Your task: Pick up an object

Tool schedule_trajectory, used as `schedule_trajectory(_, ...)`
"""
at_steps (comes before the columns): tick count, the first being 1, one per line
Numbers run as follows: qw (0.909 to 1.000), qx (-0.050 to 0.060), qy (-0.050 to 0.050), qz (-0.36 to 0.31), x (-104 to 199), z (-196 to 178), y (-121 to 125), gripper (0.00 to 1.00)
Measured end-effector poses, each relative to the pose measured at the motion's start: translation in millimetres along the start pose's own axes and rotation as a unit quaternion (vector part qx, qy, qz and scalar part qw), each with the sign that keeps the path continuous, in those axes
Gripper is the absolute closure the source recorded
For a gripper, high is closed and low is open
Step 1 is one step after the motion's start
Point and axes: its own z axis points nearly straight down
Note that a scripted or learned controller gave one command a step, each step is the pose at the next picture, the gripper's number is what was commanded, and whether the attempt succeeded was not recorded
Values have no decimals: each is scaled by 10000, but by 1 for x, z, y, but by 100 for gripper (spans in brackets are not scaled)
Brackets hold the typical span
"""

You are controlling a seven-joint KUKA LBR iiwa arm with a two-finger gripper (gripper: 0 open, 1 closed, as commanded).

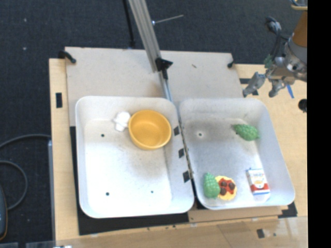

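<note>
Robot lab, bench with two white bins, aluminium camera mast

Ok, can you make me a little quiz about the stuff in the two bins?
1. True or false: the yellow bowl sits in the left bin.
2. Which thing touches the bowl? A) carton B) white lump C) green toy
3. Fill in: the gripper hangs past the far-right corner of the ____ bin.

Key:
1. True.
2. B, the white lump rests against the bowl's left side.
3. Right; it is just outside the right bin, which holds the carton, two green toys and a yellow and red piece.
</note>
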Motion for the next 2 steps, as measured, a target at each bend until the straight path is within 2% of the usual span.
schedule_trajectory(1,10000,5,-9,-3,-1,0,0,0)
schedule_trajectory(2,10000,14,-6,10,-2,41,-1,0)
